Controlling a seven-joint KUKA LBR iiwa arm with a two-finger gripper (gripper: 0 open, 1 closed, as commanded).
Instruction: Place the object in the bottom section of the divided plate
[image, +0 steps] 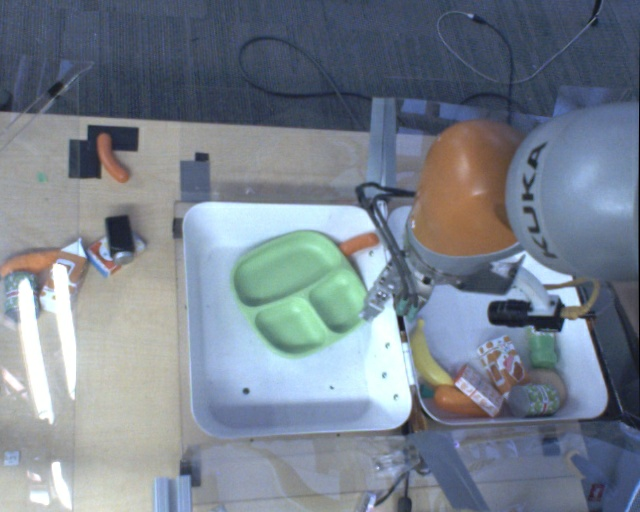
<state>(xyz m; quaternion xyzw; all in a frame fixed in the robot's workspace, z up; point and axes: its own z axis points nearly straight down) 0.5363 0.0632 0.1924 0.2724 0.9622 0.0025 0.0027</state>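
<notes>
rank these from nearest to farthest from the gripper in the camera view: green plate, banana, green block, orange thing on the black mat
Measured from the gripper at the seam between the bins:
1. green divided plate, just to its left in the left bin.
2. banana, just below it in the right bin.
3. green block, farther right in the right bin.
4. orange piece on the black mat, far upper left on the bench.

We read "KUKA" in dark letters running vertically on the grey arm housing, up and to the right of the fingers. The printed packets in the right bin, below-right of the fingers, carry graphics too small to read.
</notes>
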